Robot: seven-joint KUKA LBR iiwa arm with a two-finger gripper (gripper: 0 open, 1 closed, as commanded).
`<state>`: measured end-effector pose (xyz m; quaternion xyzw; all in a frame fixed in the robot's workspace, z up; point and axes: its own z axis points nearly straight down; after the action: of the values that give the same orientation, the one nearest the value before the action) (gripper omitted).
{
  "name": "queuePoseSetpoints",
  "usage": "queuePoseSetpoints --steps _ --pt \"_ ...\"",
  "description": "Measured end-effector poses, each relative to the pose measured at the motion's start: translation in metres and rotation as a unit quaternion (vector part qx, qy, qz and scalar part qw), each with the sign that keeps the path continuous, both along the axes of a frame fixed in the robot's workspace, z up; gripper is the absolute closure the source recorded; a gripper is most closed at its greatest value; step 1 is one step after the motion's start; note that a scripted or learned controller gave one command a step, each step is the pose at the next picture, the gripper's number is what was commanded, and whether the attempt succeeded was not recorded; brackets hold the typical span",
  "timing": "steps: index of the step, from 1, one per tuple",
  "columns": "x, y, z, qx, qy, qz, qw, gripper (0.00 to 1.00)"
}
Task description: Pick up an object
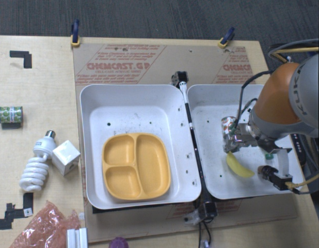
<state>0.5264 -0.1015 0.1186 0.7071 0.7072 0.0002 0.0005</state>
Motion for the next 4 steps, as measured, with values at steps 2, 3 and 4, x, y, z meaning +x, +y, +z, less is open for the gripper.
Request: queuePoseSetpoints --steps 2,3,4 --pt "0.015 0.03 0.074 -0.0004 0.0 0.001 1.0 1.0" --pt "-0.018 0.062 0.099 0.0001 0.001 0.001 1.0 1.0" --pt "-0.048 0.003 0.039 -0.0001 0.0 -0.001 1.0 1.0"
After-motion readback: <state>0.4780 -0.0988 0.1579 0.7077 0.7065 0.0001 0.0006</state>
